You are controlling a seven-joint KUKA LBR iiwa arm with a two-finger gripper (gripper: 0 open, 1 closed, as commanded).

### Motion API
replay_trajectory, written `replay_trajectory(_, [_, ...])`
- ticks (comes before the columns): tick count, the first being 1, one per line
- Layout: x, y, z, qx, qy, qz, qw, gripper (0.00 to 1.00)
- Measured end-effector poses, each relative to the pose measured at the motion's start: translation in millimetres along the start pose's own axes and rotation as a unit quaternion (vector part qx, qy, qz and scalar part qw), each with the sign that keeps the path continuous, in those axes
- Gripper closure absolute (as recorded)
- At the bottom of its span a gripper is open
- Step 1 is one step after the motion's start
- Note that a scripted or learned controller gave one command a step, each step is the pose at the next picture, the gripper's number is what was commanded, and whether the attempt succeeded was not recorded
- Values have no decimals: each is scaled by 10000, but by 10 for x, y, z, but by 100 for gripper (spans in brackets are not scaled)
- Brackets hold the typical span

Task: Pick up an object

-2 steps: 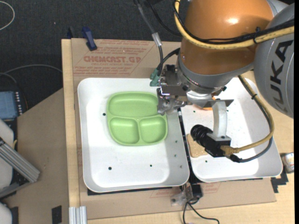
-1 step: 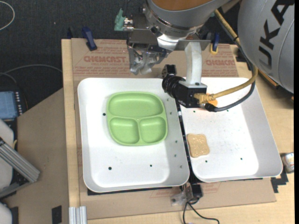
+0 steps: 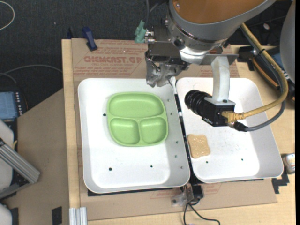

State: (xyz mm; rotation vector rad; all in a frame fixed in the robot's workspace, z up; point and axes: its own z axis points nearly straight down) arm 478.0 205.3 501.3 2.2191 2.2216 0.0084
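Note:
A green divided plate (image 3: 137,118) lies in the left bin (image 3: 93,139), in its upper middle. A small tan sponge-like square (image 3: 198,146) rests in the right bin (image 3: 253,153), close to its left wall. My gripper (image 3: 160,80) hangs above the far edge of the bins, near the ridge between them, just beyond the plate's far right corner. Nothing shows between its fingertips. A black cylindrical camera (image 3: 205,108) on a white bracket sticks out from the wrist over the right bin.
Both bins sit on a brown cardboard sheet (image 3: 112,55). A blue clip (image 3: 89,38) lies at the sheet's far left corner. A yellow cable (image 3: 262,109) loops over the right bin. The arm's big orange and grey body covers the top right.

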Motion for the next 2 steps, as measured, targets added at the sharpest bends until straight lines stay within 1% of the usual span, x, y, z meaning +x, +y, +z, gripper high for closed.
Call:
replay_trajectory(1, [167,-5,1141,85,-41,3,10000,100])
replay_trajectory(2, [191,433,188,-36,8,11,10000,100])
